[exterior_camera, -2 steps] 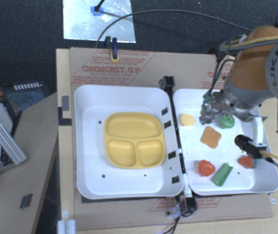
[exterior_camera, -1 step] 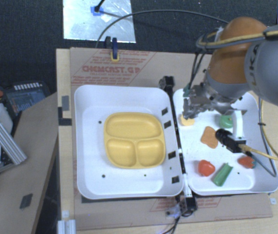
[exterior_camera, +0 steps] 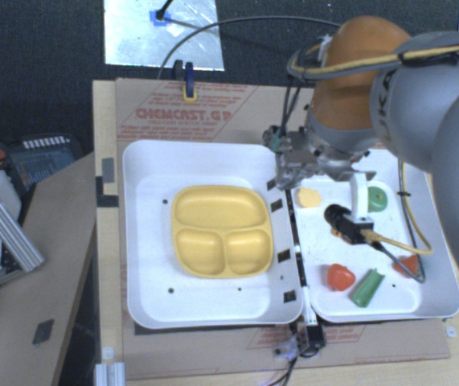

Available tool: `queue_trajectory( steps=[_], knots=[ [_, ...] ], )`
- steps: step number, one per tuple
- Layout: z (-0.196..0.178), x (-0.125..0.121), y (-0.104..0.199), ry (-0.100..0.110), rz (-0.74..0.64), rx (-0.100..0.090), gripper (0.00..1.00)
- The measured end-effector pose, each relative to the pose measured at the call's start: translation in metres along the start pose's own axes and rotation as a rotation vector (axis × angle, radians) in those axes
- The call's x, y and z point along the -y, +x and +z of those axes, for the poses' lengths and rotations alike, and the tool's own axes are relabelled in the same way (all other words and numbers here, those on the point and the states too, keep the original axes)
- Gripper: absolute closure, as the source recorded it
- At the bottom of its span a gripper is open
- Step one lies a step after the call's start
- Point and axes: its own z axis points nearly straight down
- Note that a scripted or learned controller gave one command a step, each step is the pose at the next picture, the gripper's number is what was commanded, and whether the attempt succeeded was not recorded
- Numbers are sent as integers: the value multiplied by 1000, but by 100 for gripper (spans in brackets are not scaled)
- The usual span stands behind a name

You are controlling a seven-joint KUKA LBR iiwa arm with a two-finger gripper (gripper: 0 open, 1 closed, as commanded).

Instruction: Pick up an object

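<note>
In the camera view, the gripper (exterior_camera: 297,167) is being held low over the far left corner of the right bin (exterior_camera: 436,300), close to the wall shared with the left bin (exterior_camera: 145,215). Whether it is open or closed cannot be told, and nothing is being seen in its grasp. A pale yellow disc (exterior_camera: 309,198) is being left just beside the gripper, on the bin floor. A green round piece (exterior_camera: 377,199) is lying further right. A red piece (exterior_camera: 341,277) and a green block (exterior_camera: 367,287) are resting side by side near the front wall. The left bin is being occupied by a yellow divided plate (exterior_camera: 221,230).
</note>
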Motion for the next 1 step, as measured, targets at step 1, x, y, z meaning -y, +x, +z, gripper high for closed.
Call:
queue_trajectory(
  steps=[1],
  knots=[
    [14, 3, 48, 4, 0, 0, 100]
  ],
)
